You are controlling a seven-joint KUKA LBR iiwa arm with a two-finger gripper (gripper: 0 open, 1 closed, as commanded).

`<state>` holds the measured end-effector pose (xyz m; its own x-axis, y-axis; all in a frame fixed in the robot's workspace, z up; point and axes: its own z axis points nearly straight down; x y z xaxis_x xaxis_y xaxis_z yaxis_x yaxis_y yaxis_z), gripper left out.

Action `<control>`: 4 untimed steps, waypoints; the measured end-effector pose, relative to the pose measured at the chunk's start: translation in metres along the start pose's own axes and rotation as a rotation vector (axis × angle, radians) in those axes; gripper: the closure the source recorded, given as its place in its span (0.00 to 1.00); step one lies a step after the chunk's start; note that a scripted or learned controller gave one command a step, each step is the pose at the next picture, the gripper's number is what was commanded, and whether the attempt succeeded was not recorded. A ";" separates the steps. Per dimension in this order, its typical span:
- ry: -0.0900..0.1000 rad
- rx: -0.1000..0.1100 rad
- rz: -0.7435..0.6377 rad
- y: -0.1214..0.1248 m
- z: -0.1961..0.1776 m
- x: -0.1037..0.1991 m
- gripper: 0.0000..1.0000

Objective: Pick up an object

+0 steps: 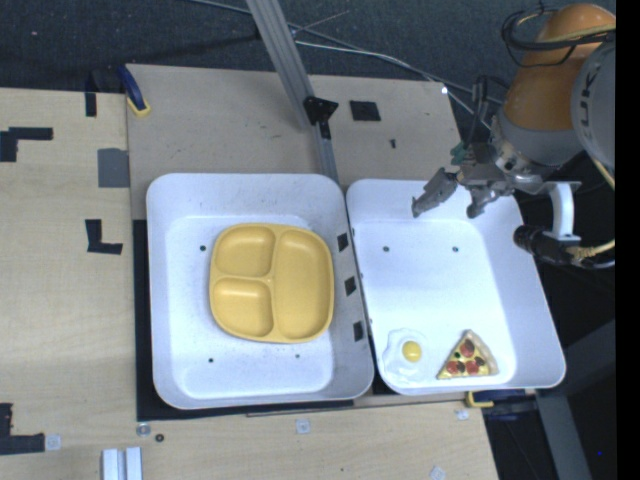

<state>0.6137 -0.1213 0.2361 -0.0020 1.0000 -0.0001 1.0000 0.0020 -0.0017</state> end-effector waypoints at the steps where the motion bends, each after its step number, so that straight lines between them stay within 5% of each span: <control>1: 0.000 0.006 0.001 -0.009 0.062 0.000 0.00; 2: 0.000 0.006 0.000 -0.012 0.125 0.007 0.00; 3: -0.002 -0.002 0.000 -0.011 0.151 0.007 0.00; 4: -0.004 -0.007 -0.001 -0.010 0.139 0.007 1.00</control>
<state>0.6034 -0.1145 0.0975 -0.0028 1.0000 -0.0039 1.0000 0.0028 0.0055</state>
